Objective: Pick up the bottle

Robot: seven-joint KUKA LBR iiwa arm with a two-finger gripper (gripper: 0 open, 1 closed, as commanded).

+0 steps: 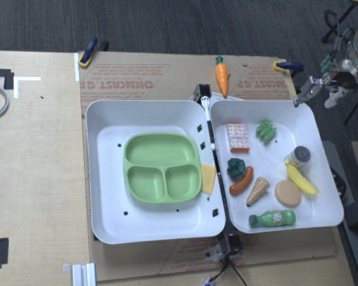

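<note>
Bottle first: the green plastic bottle [272, 218] lies on its side at the near edge of the right white bin [310, 119]. I see my gripper [313, 88] hovering beyond the far right corner, well apart; I cannot tell its jaw state. Approach hasn't begun, so I'd next swing nearward and descend over it.

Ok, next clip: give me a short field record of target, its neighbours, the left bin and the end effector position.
target: green bottle, lying on its side at the near edge of the right bin
neighbours: ice cream cone, round bun, banana
left bin: holds a green divided plate and a cheese slice
end effector: above the right bin's far right corner, away from the bottle
outside bins: carrot on the cardboard
</note>
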